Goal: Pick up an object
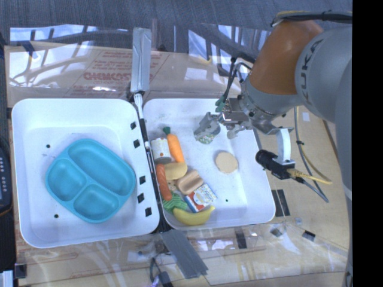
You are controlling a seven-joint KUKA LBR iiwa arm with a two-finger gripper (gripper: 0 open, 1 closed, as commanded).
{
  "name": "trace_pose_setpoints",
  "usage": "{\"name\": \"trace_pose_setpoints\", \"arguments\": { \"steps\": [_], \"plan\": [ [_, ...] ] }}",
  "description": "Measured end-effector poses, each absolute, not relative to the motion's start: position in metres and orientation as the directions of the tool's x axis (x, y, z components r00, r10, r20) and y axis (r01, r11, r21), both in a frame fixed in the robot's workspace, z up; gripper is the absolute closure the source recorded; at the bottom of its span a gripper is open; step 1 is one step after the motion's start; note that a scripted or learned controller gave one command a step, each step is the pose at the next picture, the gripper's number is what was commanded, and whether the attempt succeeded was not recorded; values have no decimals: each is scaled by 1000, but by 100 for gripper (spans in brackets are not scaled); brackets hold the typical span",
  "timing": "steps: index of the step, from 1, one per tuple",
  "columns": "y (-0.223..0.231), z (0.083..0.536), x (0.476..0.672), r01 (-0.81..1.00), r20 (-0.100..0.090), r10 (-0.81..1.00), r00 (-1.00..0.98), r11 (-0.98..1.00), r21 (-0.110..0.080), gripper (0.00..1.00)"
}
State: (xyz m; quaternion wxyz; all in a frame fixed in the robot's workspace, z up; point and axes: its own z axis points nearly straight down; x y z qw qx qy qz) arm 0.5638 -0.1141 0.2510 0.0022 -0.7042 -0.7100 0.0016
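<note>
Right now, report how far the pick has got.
Done: the gripper has reached into the right bin, at its upper part. In hand: nothing visibly lifted; I cannot tell what, if anything, sits between its fingers. Left: the carrot, round cookie and banana all lie on the bin floor, so a grasp and lift remain.

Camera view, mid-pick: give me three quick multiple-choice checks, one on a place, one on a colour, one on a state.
1. Where does the banana lie?
A. left bin
B. right bin's near edge
C. on the bench

2. What colour is the divided tray?
A. blue
B. red
C. white

3. The end effector is
A. over the right bin
B. over the left bin
C. off the bench

Key: 1 B, yellow fruit by the near wall; 2 A, plainly blue plastic; 3 A, it hangs above the right bin's far part.
</note>
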Motion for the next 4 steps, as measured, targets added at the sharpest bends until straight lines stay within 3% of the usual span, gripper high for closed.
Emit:
{"name": "trace_pose_setpoints", "arguments": {
  "steps": [1,2,3,4],
  "plan": [
    [-109,113,579,992,-6,992,-127,127,5,0],
    [-114,98,584,998,-12,998,-65,65,8,0],
    [-111,106,583,997,-7,997,-72,72,3,100],
    [-99,238,639,999,0,999,43,-43,8,100]
  ]
}}
